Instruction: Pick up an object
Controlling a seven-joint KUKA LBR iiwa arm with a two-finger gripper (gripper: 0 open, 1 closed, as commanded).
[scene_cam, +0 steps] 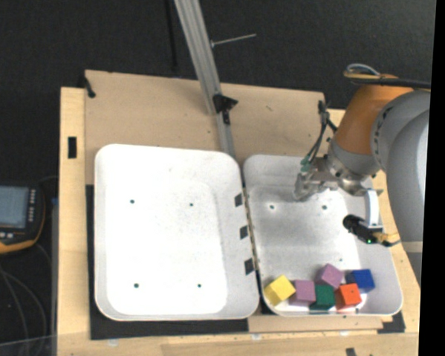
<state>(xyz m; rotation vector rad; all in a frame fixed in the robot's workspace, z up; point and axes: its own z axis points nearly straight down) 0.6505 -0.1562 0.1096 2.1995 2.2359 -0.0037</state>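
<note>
Two shallow white bins were set side by side on a wooden bench [175, 96]. The left bin [168, 230] was shown with a bare speckled floor. In the right bin [309, 230], six small blocks were gathered along the near wall: a yellow block [281, 289] at the left end, a purple block [304, 291] just beside it, a green block [324, 296] next, and an orange block [349, 295] at the right. A second purple block [331, 275] and a blue block [361, 279] were placed just behind that row.

The arm [367, 121], grey with an orange band, was seen reaching in from the right. Its gripper [307, 187] was positioned over the far part of the right bin, well apart from the blocks. Whether it was released or clenched could not be told, and nothing was seen grasped.

A slanted metal post [206, 68] was seen behind the bins, and a handheld screen unit [9, 211] at the left edge.
</note>
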